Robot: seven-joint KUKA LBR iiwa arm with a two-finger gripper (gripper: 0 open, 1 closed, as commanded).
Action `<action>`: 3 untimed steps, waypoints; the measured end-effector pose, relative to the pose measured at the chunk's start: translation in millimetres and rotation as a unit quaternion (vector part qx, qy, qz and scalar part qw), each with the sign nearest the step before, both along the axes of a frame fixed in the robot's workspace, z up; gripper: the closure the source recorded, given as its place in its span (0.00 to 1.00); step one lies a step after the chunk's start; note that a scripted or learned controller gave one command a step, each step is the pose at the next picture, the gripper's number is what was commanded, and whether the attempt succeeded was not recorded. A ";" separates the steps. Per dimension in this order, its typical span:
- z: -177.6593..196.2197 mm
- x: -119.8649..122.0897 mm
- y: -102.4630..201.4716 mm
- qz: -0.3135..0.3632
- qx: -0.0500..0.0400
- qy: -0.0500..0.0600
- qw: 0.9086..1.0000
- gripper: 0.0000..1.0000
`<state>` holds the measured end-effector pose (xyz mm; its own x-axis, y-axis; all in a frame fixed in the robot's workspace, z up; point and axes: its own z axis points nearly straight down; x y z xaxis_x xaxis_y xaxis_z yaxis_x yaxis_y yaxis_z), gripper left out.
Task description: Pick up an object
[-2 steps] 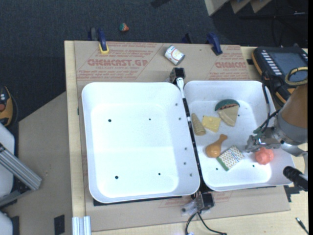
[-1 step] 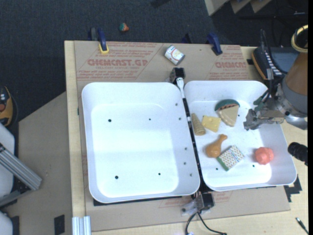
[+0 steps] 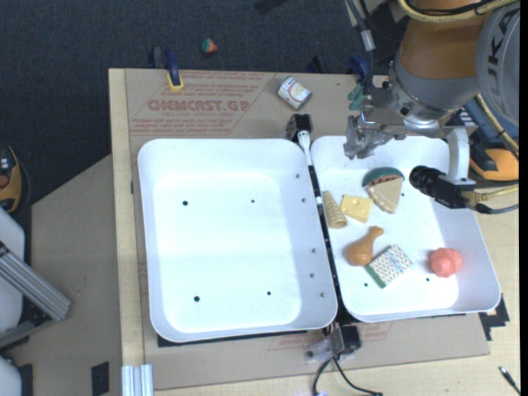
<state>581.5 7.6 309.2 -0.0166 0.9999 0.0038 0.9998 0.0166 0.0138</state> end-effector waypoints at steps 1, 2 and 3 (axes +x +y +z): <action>87.6 45.7 67.8 -0.004 -0.001 -0.001 1.000 1.00; 147.5 44.4 54.6 -0.008 -0.002 0.002 1.000 1.00; 232.5 25.4 45.1 -0.008 -0.002 0.001 1.000 1.00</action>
